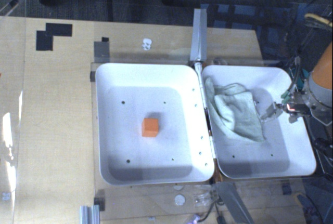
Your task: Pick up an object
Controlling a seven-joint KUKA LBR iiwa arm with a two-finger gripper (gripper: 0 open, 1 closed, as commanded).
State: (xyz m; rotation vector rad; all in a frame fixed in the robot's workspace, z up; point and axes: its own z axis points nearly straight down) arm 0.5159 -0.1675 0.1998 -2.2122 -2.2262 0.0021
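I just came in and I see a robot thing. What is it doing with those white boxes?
A grey robot arm reaches in from the right, over the right bin. Its gripper hangs just beside a crumpled pale cloth lying in that bin. It is trying to pick something up, but nothing shows between its jaws. A small orange block sits alone in the left bin, untouched.

From my seat I can read no text, label, brand or number anywhere. The black blocks (52, 36) on the bench (47, 129) are plain shapes, carrying no legible writing.
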